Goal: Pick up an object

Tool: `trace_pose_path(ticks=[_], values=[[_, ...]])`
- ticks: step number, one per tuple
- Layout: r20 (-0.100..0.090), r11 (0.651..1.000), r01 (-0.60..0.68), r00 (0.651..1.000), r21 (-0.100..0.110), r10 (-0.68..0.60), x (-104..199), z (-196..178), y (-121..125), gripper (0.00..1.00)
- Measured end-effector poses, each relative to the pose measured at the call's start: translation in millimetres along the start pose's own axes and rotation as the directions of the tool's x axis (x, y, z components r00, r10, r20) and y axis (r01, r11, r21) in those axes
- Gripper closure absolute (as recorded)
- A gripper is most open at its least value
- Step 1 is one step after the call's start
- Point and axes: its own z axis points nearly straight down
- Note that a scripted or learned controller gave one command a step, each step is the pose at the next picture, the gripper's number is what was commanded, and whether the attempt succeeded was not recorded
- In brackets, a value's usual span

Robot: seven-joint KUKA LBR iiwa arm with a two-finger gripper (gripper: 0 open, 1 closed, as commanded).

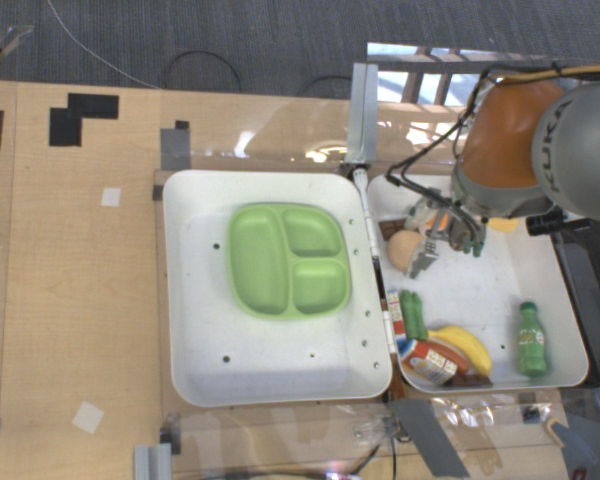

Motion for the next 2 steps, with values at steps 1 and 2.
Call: trace_pose_path(ticks=[1, 2], values=[[0.005, 0.999, 0.033, 0.999, 0.006, -0.033, -15.4, 4.8, 2.2, 0.00], [0.038, 0.999, 0.039, 0.999, 0.003, -0.039, -22.7, -12.0, 5.1, 1.00]])
